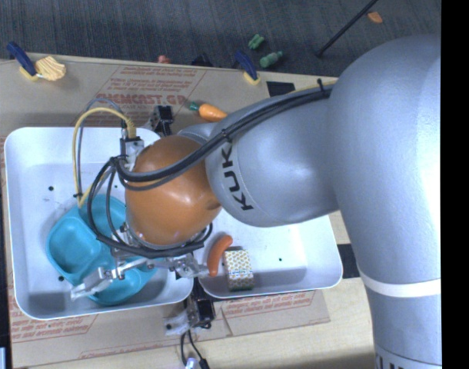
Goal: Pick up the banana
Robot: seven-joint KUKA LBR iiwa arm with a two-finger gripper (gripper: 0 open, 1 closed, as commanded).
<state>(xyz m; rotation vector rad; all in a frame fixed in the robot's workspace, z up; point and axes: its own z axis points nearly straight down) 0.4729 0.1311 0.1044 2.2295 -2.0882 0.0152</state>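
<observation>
The grey arm (311,152) comes in from the right and bends down over the left white bin (23,206), its big orange band (169,194) covering much of that bin's middle. Black cables (115,175) and one yellow cable (92,125) loop off the wrist on the far side of the band. Beneath the band the hand (115,275) sits low in the left bin, its metal parts right against a teal-blue plastic container (77,244) that lies in the bin's near half. From where I stand I cannot tell whether the hand is spread or pressed together, nor whether it has hold of anything; the band and the wrist hide too much. Where the banana lies I cannot tell either.

In the right white bin (311,271), near the wall it shares with the left one, a small orange sausage-shaped piece (217,254) lies tilted, and just beside it, touching or nearly so, stands a small block with a woven, checked face (238,270).

Both bins rest on a brown cardboard sheet (81,83) spread over the tabletop. At its far edge there are blue clamps (21,58), one with a pale yellow pad, and a small orange carrot-like thing (211,112) close to the arm.
</observation>
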